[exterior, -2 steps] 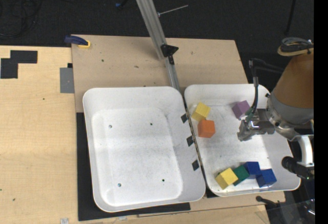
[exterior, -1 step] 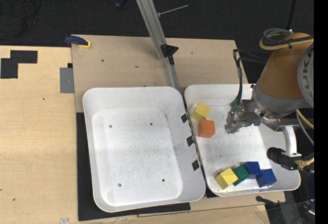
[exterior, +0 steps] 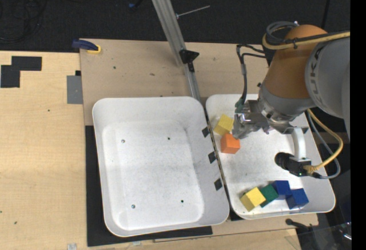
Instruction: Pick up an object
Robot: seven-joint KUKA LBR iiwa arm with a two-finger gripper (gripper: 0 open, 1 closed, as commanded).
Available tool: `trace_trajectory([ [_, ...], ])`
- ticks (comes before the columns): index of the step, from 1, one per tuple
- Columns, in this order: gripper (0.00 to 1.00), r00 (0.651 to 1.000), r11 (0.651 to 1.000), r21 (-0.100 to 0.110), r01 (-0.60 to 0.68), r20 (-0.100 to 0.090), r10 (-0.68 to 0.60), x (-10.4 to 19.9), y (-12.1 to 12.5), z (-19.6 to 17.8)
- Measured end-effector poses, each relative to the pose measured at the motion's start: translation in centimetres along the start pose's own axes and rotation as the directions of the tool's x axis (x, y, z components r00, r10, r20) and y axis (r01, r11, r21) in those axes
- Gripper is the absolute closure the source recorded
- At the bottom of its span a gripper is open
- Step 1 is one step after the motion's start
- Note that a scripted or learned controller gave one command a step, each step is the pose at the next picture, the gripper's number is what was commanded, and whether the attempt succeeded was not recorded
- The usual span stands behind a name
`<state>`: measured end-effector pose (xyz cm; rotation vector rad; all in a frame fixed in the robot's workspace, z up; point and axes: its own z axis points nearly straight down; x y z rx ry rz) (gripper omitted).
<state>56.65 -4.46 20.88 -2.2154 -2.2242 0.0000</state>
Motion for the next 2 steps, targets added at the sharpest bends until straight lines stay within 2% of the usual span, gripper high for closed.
trace_trajectory([
  [1,1.0,1.0,1.0,-0.001,0.001,0.0,-0.001,5.2,3.3,-0.2],
  [2,1.0,1.0,1.0,-0.002,0.0,0.0,0.0,9.3,5.8,-1.9],
])
